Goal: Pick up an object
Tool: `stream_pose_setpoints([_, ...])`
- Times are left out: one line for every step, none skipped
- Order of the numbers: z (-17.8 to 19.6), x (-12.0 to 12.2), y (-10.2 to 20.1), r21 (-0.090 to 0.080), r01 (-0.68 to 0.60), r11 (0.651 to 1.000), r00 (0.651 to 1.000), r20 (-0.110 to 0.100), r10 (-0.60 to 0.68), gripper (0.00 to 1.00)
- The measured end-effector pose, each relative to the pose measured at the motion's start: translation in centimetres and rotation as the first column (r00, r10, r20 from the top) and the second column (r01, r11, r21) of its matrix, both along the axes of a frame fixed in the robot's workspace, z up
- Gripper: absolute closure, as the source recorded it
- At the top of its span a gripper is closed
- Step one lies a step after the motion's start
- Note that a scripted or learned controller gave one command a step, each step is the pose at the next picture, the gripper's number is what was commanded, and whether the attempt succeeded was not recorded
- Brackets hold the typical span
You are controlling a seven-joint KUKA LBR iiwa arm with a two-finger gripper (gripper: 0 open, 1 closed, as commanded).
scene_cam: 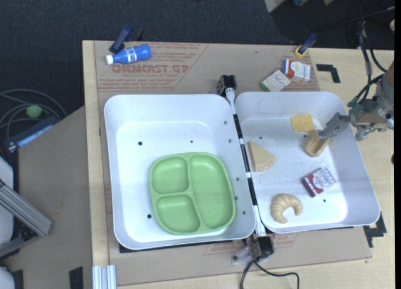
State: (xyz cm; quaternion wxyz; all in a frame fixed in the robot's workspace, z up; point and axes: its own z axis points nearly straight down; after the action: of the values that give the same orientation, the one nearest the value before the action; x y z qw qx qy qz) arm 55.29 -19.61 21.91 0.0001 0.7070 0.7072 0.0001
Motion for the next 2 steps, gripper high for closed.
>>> stream_pose_setpoints([-11.0, -2.8, -0.4, 0.001, 0.001, 1.0, 1.0, -0.004, -0.001, 0.0])
stream_pose_setpoints([-13.5, -3.5, 0.1, 0.001, 0.001, 1.0, 1.0, -0.002, 0.0, 0.0])
